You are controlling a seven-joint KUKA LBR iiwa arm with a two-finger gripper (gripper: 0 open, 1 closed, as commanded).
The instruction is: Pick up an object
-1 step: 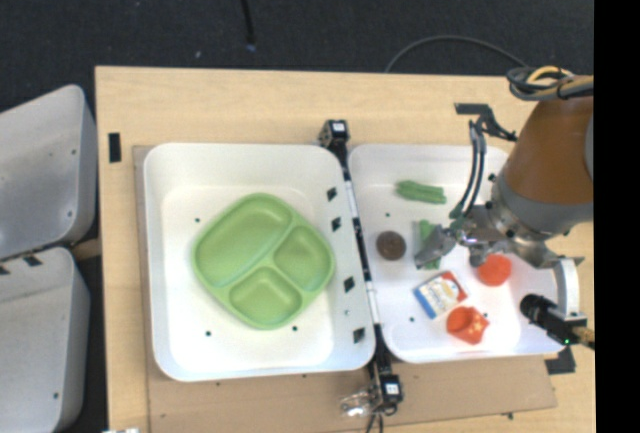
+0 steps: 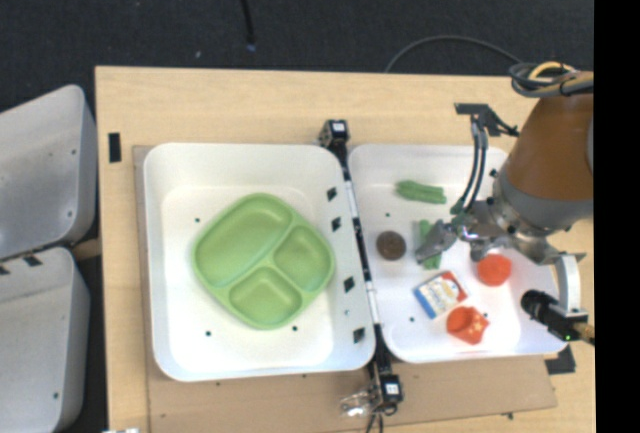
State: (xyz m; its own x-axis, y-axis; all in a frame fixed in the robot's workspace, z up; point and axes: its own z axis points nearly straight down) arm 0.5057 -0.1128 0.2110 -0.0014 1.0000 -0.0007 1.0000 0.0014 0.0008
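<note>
Evidently we are mid-approach, our claw (image 2: 437, 243) low in the right bin (image 2: 400, 341) over a dark green piece (image 2: 432, 239), its grip unreadable, a brown disc (image 2: 390, 245) at nine o'clock; next it must close squarely, then lift.

The arm (image 2: 548, 156) has a broad orange band, with grey casing just below it toward the tool (image 2: 436, 246). The tool is a cluster of grey metal parts. A thin dark cable (image 2: 474, 166) runs up from beside it to a black bracket (image 2: 480, 113).
</note>
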